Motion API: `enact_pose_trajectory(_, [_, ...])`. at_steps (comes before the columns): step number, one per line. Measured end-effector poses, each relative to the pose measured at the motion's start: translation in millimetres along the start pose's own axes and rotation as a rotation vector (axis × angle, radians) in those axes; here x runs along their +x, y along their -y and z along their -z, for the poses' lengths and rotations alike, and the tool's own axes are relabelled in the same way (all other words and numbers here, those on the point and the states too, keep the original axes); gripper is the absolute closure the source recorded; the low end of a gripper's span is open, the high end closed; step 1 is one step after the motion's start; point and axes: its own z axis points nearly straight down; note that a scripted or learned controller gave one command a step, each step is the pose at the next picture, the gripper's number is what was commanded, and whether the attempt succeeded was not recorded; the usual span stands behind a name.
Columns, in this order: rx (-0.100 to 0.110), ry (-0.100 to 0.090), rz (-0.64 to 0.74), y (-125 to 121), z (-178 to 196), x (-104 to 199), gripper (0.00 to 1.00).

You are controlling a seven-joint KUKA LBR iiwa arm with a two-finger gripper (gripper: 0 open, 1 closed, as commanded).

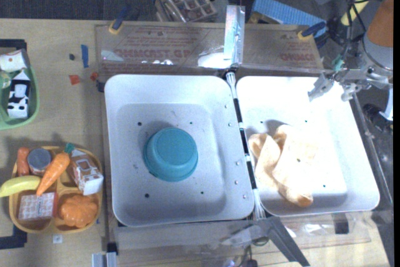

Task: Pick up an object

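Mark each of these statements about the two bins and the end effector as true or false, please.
1. A blue bowl sits upside down in the left bin. True.
2. A cloth lies in the right bin. True.
3. The cloth is green. False: it is pale yellow-orange.
4. The end effector is above the bowl. False: it is at the far right corner of the right bin, apart from the bowl.
5. The end effector holds the cloth. False: the cloth lies on the bin floor, away from it.
6. A tray of toy food sits left of the bins. True.
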Motion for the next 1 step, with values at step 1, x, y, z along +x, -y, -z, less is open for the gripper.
enact_pose_trajectory(1, [0.000,0.000,0.050,27.0,-53.4,19.1,0.00])
